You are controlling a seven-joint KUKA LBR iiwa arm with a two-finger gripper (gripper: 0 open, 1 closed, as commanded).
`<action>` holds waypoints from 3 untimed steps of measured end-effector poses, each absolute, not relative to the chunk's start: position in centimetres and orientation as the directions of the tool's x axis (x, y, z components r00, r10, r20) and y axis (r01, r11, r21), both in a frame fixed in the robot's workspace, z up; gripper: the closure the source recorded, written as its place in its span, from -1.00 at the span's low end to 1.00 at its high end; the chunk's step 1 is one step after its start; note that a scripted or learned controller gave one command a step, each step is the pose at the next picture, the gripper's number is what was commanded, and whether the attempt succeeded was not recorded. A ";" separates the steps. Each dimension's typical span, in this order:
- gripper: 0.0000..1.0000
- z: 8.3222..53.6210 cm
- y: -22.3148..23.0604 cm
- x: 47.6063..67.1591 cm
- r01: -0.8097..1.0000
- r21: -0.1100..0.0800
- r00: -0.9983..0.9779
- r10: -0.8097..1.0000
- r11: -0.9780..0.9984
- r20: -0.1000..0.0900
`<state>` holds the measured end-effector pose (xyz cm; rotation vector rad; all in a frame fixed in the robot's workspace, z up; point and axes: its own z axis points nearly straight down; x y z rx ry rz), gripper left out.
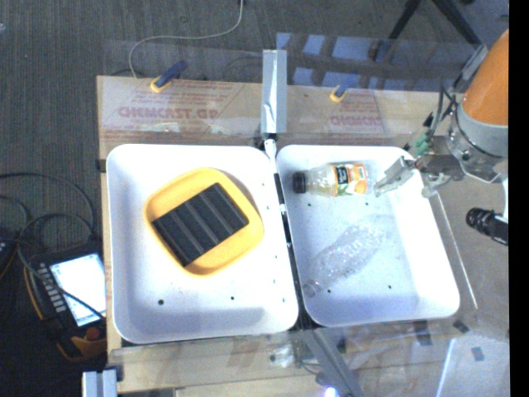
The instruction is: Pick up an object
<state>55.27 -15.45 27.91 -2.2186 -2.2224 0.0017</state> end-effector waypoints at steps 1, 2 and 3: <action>-1.00 19.6 -15.2 62.3 0.996 -0.002 -0.090 0.996 0.090 -0.001; 1.00 20.6 -15.1 62.4 0.996 -0.001 -0.091 0.996 0.091 0.000; -1.00 20.6 -15.1 62.4 0.996 -0.002 -0.091 0.996 0.091 0.000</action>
